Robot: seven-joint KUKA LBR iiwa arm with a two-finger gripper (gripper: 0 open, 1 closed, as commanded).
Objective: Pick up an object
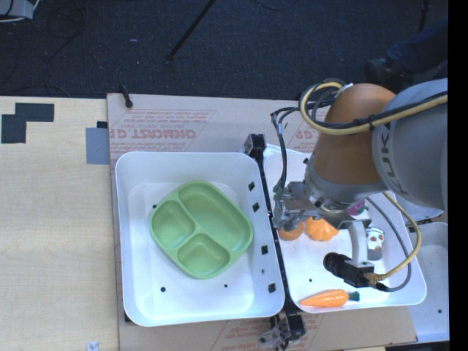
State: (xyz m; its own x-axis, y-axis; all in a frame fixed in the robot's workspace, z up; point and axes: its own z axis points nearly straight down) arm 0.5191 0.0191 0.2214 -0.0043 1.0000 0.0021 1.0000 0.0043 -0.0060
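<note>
My gripper (287,212) hangs low over the left side of the right bin (409,298), close to the divider between the bins. Just below it lie two orange pieces: a smaller one (291,232) directly under the gripper and a rounder one (320,229) to its right. Whether either touches the gripper cannot be made out. An orange toy carrot with a green tip (327,297) lies near the bin's front wall. A small white item with red marks (374,242) and a bit of pink (356,209) sit by the wrist; the arm hides much of this bin.
The left bin (135,196) holds a green divided plate (201,227) lying flat at its middle. A black clip (255,144) sits at the far end of the divider. The arm's orange band (351,145) looms over the right bin's far half.
</note>
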